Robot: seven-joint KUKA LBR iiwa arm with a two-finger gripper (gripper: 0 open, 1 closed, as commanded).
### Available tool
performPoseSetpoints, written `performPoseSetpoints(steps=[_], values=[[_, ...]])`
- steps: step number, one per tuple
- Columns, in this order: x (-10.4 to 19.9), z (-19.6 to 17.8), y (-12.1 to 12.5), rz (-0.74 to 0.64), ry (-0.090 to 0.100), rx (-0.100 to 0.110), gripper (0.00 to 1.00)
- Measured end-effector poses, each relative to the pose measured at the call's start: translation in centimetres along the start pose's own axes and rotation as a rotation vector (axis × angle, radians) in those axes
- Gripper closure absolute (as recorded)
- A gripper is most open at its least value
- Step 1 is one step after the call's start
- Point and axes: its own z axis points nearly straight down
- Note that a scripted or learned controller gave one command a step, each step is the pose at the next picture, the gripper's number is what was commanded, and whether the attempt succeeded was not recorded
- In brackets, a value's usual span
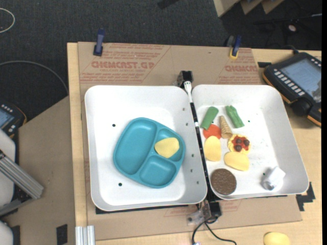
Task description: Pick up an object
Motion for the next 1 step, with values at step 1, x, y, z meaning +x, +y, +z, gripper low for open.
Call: performPoseSetpoints(steps=[1], values=[[-6.16,12.12,-0.54,0.015,0.004,0.025,1.0]])
